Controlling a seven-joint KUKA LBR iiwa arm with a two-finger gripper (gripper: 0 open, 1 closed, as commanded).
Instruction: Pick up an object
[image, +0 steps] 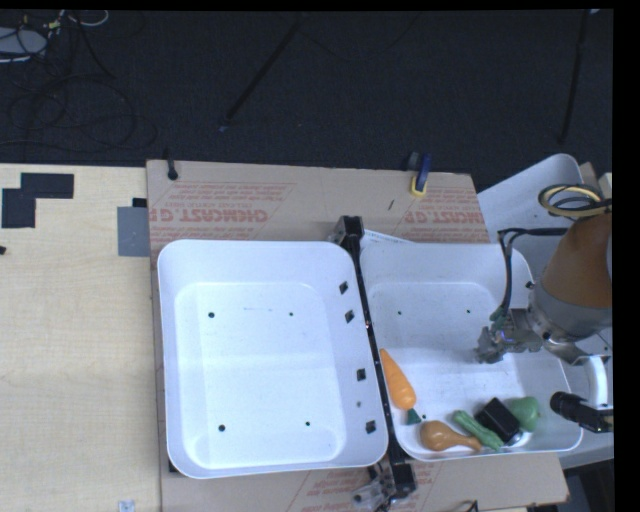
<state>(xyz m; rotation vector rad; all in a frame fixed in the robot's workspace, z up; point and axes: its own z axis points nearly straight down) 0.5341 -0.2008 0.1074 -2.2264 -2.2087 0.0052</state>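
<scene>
My pincer (492, 345) hangs low over the right bin (440, 300), toward its right wall; the fingers are too small and blurred for me to tell their spread, and I see nothing between them. My arm (580, 270) comes in from the right, orange band just above the wrist. Pickable things lie below the pincer, along the right bin's near edge: an orange carrot-shaped toy (397, 379) to the lower left by the divider, a tan gourd-shaped piece (443, 435) below that, a green long piece (476, 428) and a black block (498, 418) right under me, touching each other, and a green rounded object (523, 409) just right of the block. All are apart from the pincer. The left bin (250, 350) sits well to my left. Both bins rest on brown cardboard (300, 205) with printed lettering, on a pale wood worktop (70, 340). Beyond the worktop, dark floor with loose cables (70, 60). A yellow-blue clip (420, 175) sits at the cardboard's far edge.
</scene>
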